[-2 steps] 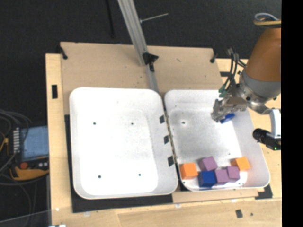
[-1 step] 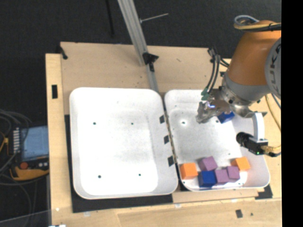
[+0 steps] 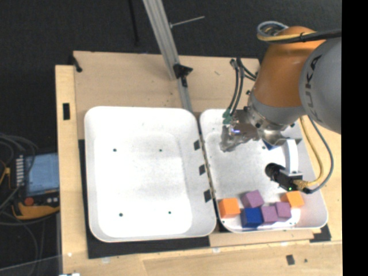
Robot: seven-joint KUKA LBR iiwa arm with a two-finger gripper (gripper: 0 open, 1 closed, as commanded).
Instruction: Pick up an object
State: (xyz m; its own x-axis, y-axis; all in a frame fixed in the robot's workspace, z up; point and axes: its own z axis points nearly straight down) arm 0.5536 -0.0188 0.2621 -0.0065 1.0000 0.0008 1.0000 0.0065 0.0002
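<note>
Orange, purple and blue blocks [image 3: 253, 209] cluster along the right bin's [image 3: 230, 171] near edge, well apart from my gripper [image 3: 230, 135], which hovers over bare floor; its opening I cannot tell. I'd travel toward the outlying orange block [image 3: 229, 207] before descending.

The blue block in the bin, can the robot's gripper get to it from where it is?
Probably yes. The blue block lies uncovered, and the gripper hangs over bare floor in the same right bin. But an orange block and purple blocks crowd it, so grabbing could be tricky.
</note>
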